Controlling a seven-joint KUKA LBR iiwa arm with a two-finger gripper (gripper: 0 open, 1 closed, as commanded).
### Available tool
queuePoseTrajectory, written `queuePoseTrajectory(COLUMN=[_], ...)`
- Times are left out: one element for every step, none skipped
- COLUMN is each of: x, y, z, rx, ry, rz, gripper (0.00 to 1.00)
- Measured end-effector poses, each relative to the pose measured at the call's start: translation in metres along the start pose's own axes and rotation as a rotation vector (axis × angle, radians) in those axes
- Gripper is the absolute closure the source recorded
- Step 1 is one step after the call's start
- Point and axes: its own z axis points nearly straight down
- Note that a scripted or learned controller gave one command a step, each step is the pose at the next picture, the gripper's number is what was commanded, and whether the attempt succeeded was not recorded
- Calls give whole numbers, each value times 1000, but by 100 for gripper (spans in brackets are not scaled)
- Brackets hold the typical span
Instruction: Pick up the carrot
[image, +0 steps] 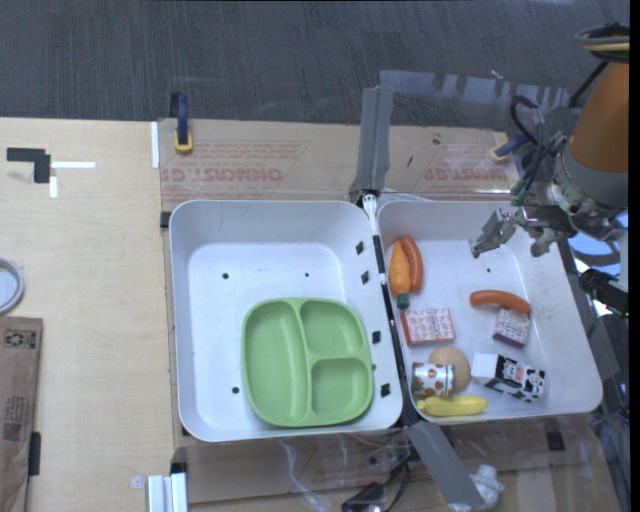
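Holding one green divided plate (308, 360): left bin (200, 250) | right bin (560, 395): one carrot (404, 265) by left wall, one sausage (499, 299), one banana (452, 405), three small boxes, one can | claw (512, 234) spread, hanging bare over right bin's far side, apart from carrot

A green divided plate (307, 360) lies in the left white bin (200, 300), toward its near right corner. The right white bin (560, 390) holds a sausage (499, 299), a small red patterned box (428, 325), a dark red carton (511, 327), a brown roll (450, 359), a small can (432, 378), a banana (452, 405) and a black-and-white carton (519, 378). A roll of tape (6, 287) rests on the surface (80, 250) at far left.
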Motion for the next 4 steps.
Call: queuePoseTrajectory(x=[19, -11, 10, -3], y=[-37, 47, 13, -70], z=[151, 100, 152, 165], rx=[-1, -3, -24, -4], ry=[1, -1, 3, 1], rz=[86, 191, 371, 466], gripper=[0, 0, 0, 0])
